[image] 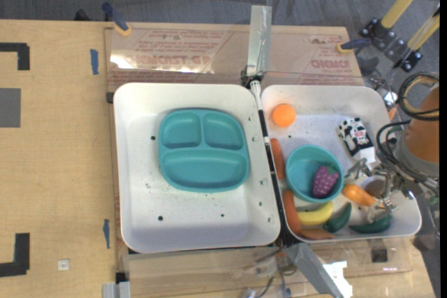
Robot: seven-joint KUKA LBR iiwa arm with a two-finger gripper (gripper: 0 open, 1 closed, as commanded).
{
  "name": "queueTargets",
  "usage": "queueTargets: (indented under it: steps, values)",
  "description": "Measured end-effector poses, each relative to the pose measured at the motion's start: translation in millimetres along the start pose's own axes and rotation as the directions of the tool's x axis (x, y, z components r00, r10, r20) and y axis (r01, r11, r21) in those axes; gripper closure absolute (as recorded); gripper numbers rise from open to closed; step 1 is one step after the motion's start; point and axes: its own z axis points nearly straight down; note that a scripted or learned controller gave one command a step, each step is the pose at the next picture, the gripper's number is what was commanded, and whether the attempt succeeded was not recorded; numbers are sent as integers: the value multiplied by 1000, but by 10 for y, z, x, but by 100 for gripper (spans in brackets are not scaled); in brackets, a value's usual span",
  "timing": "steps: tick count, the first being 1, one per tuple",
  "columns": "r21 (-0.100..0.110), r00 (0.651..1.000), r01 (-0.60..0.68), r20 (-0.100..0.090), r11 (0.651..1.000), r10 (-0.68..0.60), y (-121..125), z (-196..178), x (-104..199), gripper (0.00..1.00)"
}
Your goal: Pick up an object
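The right bin (314, 105) holds an orange ball (283, 115), a black and white cow toy (354, 134), and a teal bowl (304, 167) with purple grapes (324, 180) inside. A banana (316, 213) and two dark green pieces (339, 218) (371, 224) lie along the bin's front. My gripper (374, 186) is low over the bin's right front part, right beside a small orange piece (357, 194). Metal parts partly cover that piece, so whether it is gripped is unclear.
The left bin (133, 150) bears a teal divided plate (202, 149). Two long orange-red pieces (278, 157) (290, 209) lie along the right bin's left wall. The arm's orange band (422, 136) stands over the bin's right rim.
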Motion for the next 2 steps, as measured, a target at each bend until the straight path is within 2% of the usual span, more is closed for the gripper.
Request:
queueTargets:
  steps: [1, 2]
  values:
    - [2, 991, 131, -5, 991, -131, 351, -5, -130, 0]
    - [2, 945, 327, 0, 945, -327, 899, -4, -676, 0]
